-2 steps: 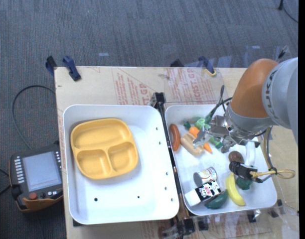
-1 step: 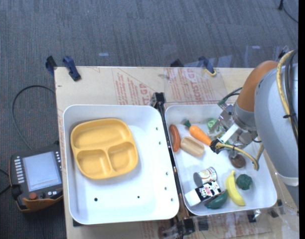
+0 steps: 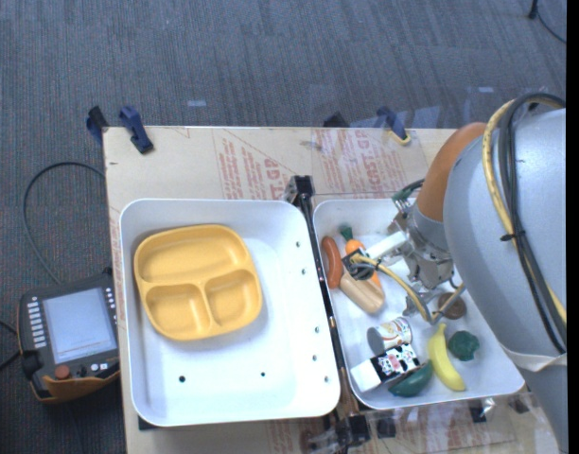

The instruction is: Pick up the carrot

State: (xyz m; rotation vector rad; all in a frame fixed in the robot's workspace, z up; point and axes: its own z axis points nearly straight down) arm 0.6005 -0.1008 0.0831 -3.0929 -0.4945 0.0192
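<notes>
Saw the grey arm (image 3: 517, 235) reaching in from the right, with the gripper (image 3: 424, 274) hanging low over the right bin (image 3: 375, 218). Could not tell how wide the gripper stood, nor made out anything held in it. Found the left bin (image 3: 271, 348) well apart to the gripper's left, shallow, white and smooth, holding a yellow plate (image 3: 197, 280) of three compartments toward its far-left side, with bare floor around it toward the near rim. Found the right bin crowded under and around the gripper. Spotted the carrot (image 3: 352, 248) just left of the gripper, small, orange and green-topped, lying near the bin's far-left corner. Noted a reddish sausage (image 3: 331, 261) just beyond the carrot against the bin's left wall, and a tan bread roll (image 3: 362, 292) touching or nearly touching the carrot's near end. Counted nearer the camera than the gripper a yellow banana (image 3: 447, 357), a cow-patterned carton (image 3: 389, 362), a small round can (image 3: 395, 331), a dark green vegetable (image 3: 411, 381) at the near rim, and a bushy green piece (image 3: 463, 345) beside the banana. Saw a little open white floor only beyond the carrot, toward the far rim. Noticed a brown board (image 3: 204, 159) under both bins.
</notes>
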